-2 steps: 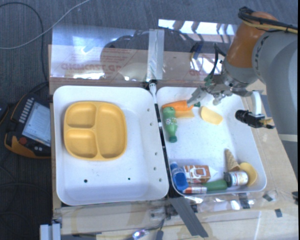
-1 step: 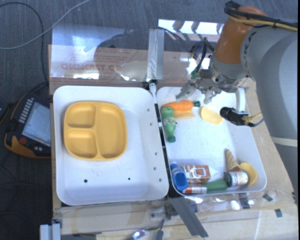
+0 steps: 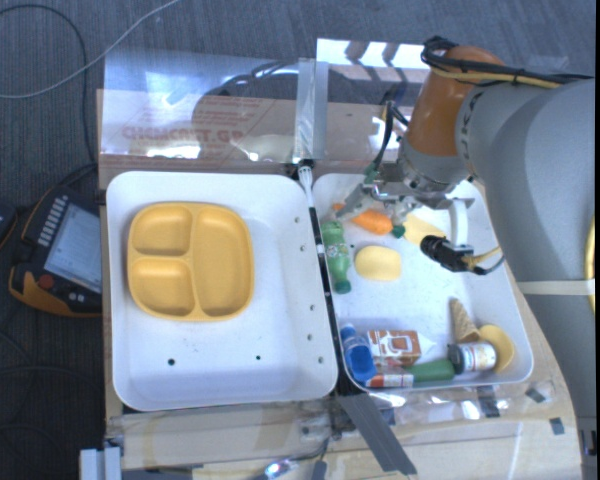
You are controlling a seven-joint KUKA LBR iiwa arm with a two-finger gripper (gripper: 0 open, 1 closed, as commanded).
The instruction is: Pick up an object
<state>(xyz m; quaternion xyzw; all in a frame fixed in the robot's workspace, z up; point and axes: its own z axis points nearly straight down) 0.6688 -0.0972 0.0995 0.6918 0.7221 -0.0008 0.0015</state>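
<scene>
Your big grey arm is reaching in over the right bin, orange band glowing above the wrist. Beside that bin, the left bin is carrying a yellow divided plate on its floor. Back in the right bin, your hand is hovering low at the far end, directly over an orange carrot-like piece; you cannot tell from here whether it is clenched, released or grasping anything. Just nearer than the carrot, a pale yellow lemon-shaped thing is lying, and a green bottle is stretching along the bin's left wall beside it. Along the bin's near wall you are seeing a blue-capped bottle, a small orange-and-white carton, a green tube, a round can, and an ice-cream cone just above them.
</scene>
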